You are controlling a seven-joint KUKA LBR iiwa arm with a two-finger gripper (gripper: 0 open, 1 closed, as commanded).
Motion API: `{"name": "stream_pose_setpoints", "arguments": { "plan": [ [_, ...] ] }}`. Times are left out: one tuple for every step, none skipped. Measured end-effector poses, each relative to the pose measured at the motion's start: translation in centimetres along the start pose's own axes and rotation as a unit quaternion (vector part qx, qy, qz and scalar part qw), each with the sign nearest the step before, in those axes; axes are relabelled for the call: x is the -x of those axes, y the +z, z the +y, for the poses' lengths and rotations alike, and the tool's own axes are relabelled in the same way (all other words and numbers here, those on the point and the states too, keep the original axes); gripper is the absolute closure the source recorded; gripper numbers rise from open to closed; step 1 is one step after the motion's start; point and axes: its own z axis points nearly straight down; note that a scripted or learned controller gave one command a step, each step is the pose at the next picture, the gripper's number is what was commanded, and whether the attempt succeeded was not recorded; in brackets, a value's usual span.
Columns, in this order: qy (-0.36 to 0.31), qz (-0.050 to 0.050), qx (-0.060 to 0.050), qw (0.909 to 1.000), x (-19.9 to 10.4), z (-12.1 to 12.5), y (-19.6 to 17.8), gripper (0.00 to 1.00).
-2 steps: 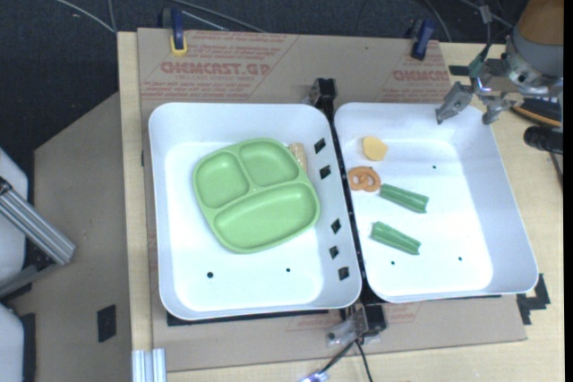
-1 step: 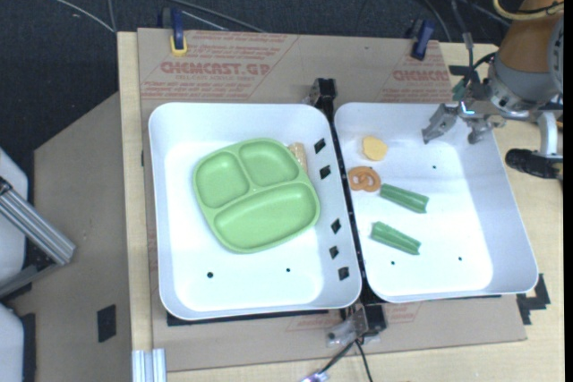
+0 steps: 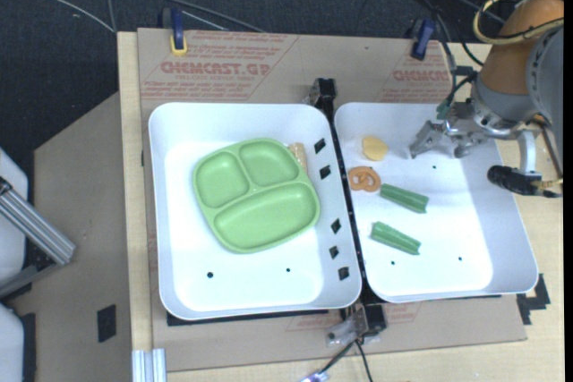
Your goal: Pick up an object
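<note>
Green sticks, one point(image 3: 395, 237) nearest and one point(image 3: 404, 199) behind it, lie in the right bin point(image 3: 488, 255); they look light, stiff and smooth, best pinched across the narrow width. Beyond sit a ridged orange ring point(image 3: 363, 180) and a yellow disc point(image 3: 374, 148). The tool point(image 3: 436, 144), fingers spread with nothing between them, hangs above the bin's far side.

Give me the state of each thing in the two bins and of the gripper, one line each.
Green divided plate: flat in the left bin, right way up, compartments bare.
Yellow round piece: lying loose in the right bin.
Orange pretzel-shaped piece: lying flat, untouched.
Upper green stick: lying on its side.
Lower green stick: lying on its side.
Gripper: over the right bin's far end, open, holding nothing.
</note>
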Motion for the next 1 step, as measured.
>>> {"name": "stream_pose_setpoints", "arguments": {
  "plan": [
    [-0.001, -0.001, 0.004, 1.0000, 0.04, 0.27, -1.62, 1.00]
  ]
}}
